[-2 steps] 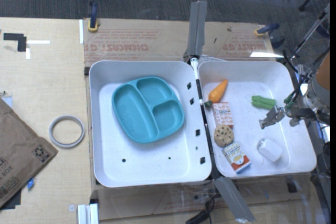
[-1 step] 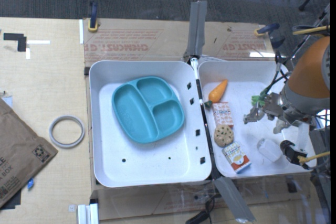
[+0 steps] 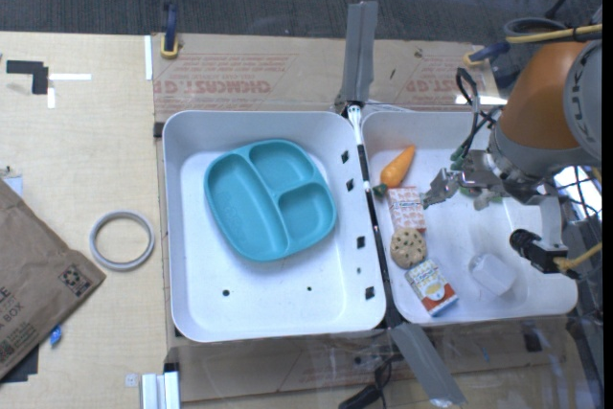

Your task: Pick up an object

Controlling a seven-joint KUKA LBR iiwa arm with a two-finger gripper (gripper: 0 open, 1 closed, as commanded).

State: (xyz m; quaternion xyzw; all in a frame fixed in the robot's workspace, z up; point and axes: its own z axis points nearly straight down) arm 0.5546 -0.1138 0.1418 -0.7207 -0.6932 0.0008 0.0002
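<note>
We see the grey arm (image 3: 565,101) reaching in from the right, its orange band bulking above the wrist, bent down over the right-hand bin (image 3: 536,302). The end effector (image 3: 450,187) points toward the left, low over the bin's upper middle, and from this slant we cannot tell how it stands or whether anything sits in it. Just to its left and a little above lies an orange carrot (image 3: 397,165), tilted, near the bin's left wall. Below and left of the end effector we find a small pink-and-white packet (image 3: 406,206), then a round cookie (image 3: 409,247) just below that, and further down a small juice carton (image 3: 430,288) with a red end. Below the end effector and slightly right, a clear plastic cup (image 3: 492,272) lies on the white floor of the bin, hard to make out. Well to the left, across the divider, the left-hand bin (image 3: 192,302) carries a teal divided plate (image 3: 270,199). Far left on the worktop (image 3: 67,168) rests a roll of tape (image 3: 122,238), with a brown cardboard box (image 3: 34,283) beside it.
</note>
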